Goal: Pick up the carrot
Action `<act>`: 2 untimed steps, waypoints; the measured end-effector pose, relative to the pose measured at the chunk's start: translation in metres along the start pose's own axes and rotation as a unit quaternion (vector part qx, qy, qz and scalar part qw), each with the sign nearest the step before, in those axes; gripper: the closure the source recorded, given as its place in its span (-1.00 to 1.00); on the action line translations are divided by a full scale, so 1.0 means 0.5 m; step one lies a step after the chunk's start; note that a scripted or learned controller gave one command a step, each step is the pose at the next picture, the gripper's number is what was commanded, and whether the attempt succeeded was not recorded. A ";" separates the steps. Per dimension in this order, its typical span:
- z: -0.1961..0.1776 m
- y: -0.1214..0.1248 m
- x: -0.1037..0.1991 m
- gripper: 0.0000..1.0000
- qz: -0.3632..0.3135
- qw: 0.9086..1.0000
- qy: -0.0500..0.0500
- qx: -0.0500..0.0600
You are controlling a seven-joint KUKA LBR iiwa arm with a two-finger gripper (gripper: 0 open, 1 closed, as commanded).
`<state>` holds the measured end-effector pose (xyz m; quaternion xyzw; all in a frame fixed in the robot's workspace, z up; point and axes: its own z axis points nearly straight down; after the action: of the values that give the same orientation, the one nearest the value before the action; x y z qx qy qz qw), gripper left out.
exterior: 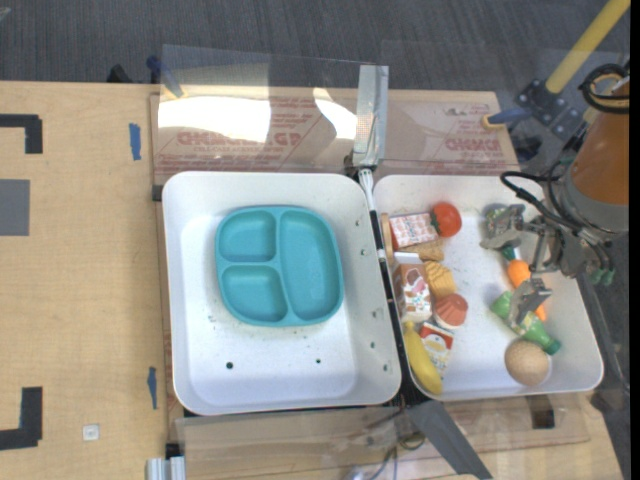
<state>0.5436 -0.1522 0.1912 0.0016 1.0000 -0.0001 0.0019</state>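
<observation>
Step in hand: grasp phase, judged. Grey metal two-finger gripper [530, 286] low over right shallow white plastic bin [590, 368], arm entering from bin's right side. Small orange carrot with green top [522, 290] lies in bin's right half, directly beneath gripper. Fingers' state: cannot tell. Next move calls for confirmed closure on carrot, then straight lift.

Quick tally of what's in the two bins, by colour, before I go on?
Teal: 1, the teal three-compartment plastic plate in the left bin.
Red: 2, the round red tomato and a red wedge-shaped toy.
Yellow: 1, the yellow toy banana.
Orange with green: 1, the orange toy carrot.
Tan: 1, the tan egg-shaped ball.
Printed cartons: 3, one at.
Total: 9.
</observation>
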 end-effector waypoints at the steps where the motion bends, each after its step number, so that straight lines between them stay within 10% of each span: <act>1: 0.191 -0.071 -0.053 -1.00 -0.076 0.997 -0.001 0.000; 2: 0.209 -0.084 0.003 -1.00 -0.048 0.999 -0.001 0.000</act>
<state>0.5421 -0.1944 0.0866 -0.0468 0.9989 0.0000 0.0028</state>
